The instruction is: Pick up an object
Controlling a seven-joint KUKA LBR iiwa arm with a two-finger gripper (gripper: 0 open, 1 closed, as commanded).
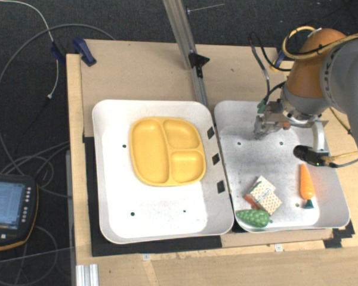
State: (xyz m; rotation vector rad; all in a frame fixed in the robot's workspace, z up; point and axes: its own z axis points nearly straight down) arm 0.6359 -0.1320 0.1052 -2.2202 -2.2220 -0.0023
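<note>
My gripper (264, 125) hangs over the far part of the right bin (244, 115), with bare bin floor under it and no object close by. An orange carrot (306, 182) lies near that bin's right wall. A small patterned box (264, 195) rests at the front of the bin, with a green vegetable (253, 218) just in front of it against the front rim. All of these sit well toward the front from the gripper.
The left bin (107, 189) holds a yellow divided plate (167, 150). A metal pole (182, 31) slants up from between the bins. Black clips (215, 158) mark the seam. Cables and a tablet (9, 210) lie off the bench at left.
</note>
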